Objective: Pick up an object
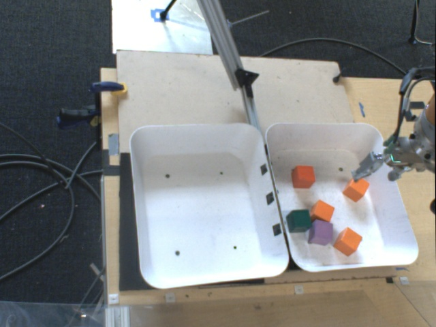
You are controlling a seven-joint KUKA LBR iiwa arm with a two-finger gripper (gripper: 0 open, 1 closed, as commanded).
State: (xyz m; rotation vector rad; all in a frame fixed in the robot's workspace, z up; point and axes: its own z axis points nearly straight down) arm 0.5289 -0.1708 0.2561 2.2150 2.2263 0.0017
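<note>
My jaws (362, 174) sit right over a small orange cube (355, 190) in the right white bin (402, 210); I can't tell their state.

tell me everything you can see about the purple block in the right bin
The purple block is a small cube with a matte, solid-coloured surface, possibly foam or painted wood. It sits on the floor of the right bin, toward the near side, turned slightly askew to the bin walls. A dark green block lies against its left side, an orange block touches it from behind, and another orange block sits close on its right. The gripper is away from it, by a different orange block.
</note>
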